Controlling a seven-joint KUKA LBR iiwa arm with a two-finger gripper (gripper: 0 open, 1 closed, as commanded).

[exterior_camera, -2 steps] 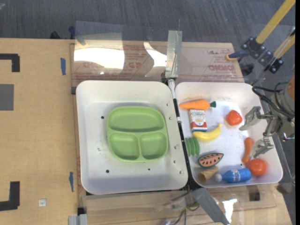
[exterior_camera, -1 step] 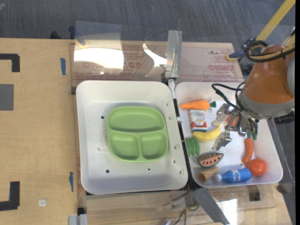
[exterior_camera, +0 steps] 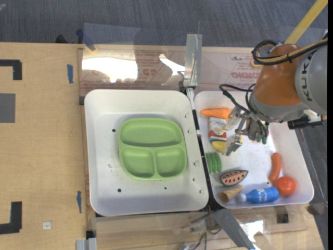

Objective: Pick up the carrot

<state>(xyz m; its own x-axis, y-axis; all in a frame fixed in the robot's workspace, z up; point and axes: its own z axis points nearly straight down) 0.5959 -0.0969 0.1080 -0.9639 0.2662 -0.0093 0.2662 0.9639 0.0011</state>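
End effector [exterior_camera: 241, 135] low over the upper middle of the right bin [exterior_camera: 301, 163], fingers pointing down and to the view's left. Finger spread cannot be told from this angle; nothing visibly between them. Carrot [exterior_camera: 215, 113] lies on the bin floor just beside the end effector, toward the view's left and slightly above it, near the bin's upper left corner, tip toward the divider. It appears apart from the fingers, though close.

Just below the carrot, a small white and red carton [exterior_camera: 218, 128], with a yellow piece [exterior_camera: 218, 146] under it, both right beside the fingertips. Further down the left edge of the right bin: a green ribbed item [exterior_camera: 214, 162], then a watermelon slice [exterior_camera: 233, 177], then an ice cream cone [exterior_camera: 230, 194] near the bottom rim. A blue bottle [exterior_camera: 261, 195] lies on its side along the bottom rim, touching or nearly touching a red tomato [exterior_camera: 285, 185]. An orange sausage-shaped piece [exterior_camera: 275, 166] sits just above the tomato.

Arm [exterior_camera: 281, 85] with its orange band enters from the view's right, above the bin's upper right part.

Left bin [exterior_camera: 99, 155] holds a green divided plate [exterior_camera: 153, 148], three compartments, lying flat in the middle. Both bins rest side by side on the wooden surface [exterior_camera: 41, 139].
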